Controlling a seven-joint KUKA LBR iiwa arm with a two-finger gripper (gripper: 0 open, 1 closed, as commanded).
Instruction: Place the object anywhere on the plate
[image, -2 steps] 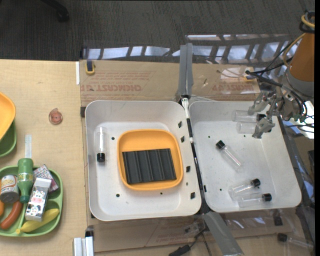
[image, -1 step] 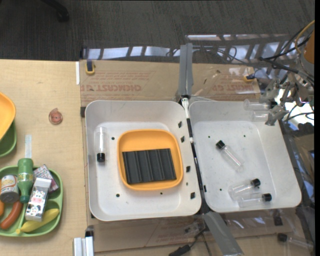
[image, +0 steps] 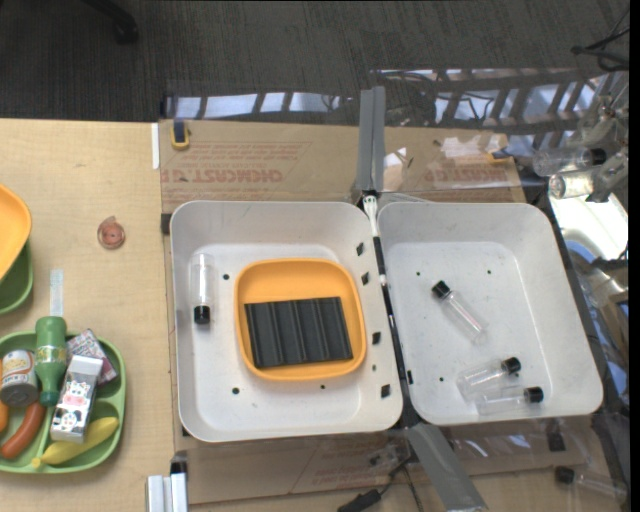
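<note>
An orange plate (image: 300, 274) lies in the middle of the left bin (image: 195, 405). A black ribbed rectangular pad (image: 300, 332) rests flat on the plate and covers most of its centre. Left of the plate, a clear vial with a black cap (image: 202, 290) lies along the bin floor, cap towards the front. The right bin (image: 545, 250) holds three more clear black-capped vials: one (image: 457, 308) lies diagonally near the middle, and two (image: 490, 375) (image: 512, 399) lie close together at the front right.
On the wooden bench to the left stand a green tray of toy food (image: 100, 440), an orange bowl (image: 10, 235) and a small pink disc (image: 111, 234). Cardboard (image: 270, 165) lines the back. Grey metal machinery (image: 595, 150) crowds the upper right corner.
</note>
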